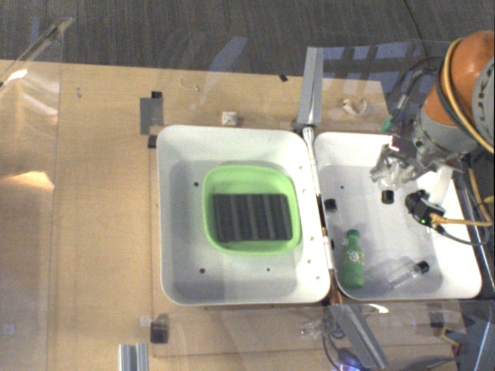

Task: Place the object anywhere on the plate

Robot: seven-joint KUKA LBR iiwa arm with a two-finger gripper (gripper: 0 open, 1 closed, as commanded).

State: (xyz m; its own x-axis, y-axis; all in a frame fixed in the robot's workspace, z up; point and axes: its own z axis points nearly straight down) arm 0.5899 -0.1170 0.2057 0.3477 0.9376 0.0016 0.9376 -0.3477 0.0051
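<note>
Here, a glossy green bottle (353, 258) lies near the right bin's (456, 288) front left corner; my metal claw (389, 168) hovers near its back edge, its opening indiscernible; the square green ribbed plate (250, 216) sits mid left bin (182, 269).

- Two bins sitting side by side on worktop (93, 230), touching along a centre seam.
- Left bin (178, 277) holding plate (249, 178) approx. in its middle.
- Right bin (456, 284) holding bottle (353, 259) near its left wall, toward front.
- Small clear vial (405, 273) lying right of bottle, near front wall.
- Tool (389, 178) hanging over right bin's back half, w/ arm (464, 91) coming in from right.
</note>
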